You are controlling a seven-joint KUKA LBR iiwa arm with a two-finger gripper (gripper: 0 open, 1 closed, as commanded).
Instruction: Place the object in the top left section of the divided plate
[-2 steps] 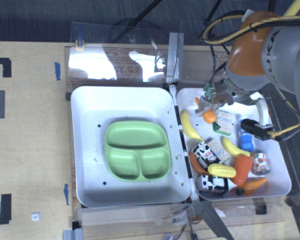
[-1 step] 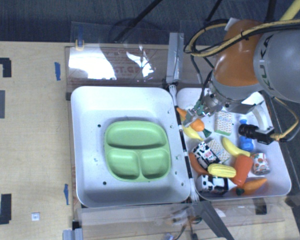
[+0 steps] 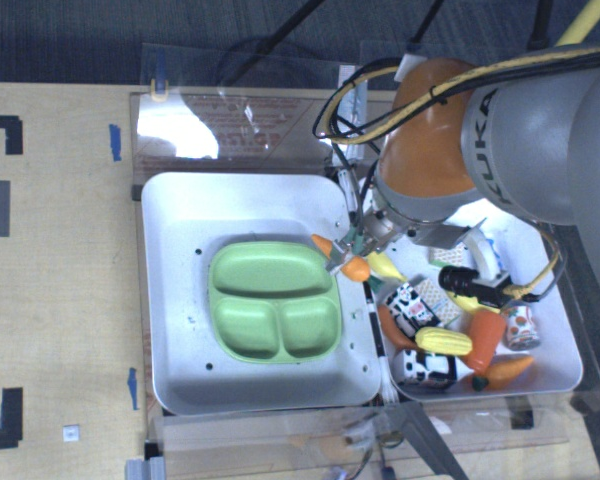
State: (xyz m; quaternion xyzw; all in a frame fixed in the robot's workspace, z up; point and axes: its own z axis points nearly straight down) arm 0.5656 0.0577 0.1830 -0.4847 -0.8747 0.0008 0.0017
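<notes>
The claw [image 3: 348, 251] hovers at the green divided plastic plate's [image 3: 275, 299] right rim, an orange carrot-like toy [image 3: 354, 267] just beneath; its grip I cannot tell; the toy looks light, smooth, likely slippery; pinch its middle.

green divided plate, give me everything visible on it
The plate is pale green, matte, plastic-looking, with rounded corners and three sections: one long section across the far side, two smaller ones on the near side, split by raised ridges. It lies flat and upright on the floor of the left bin, about the middle. All three sections look bare. The gripper hangs at its far right corner, with a small orange object just off the rim.
</notes>
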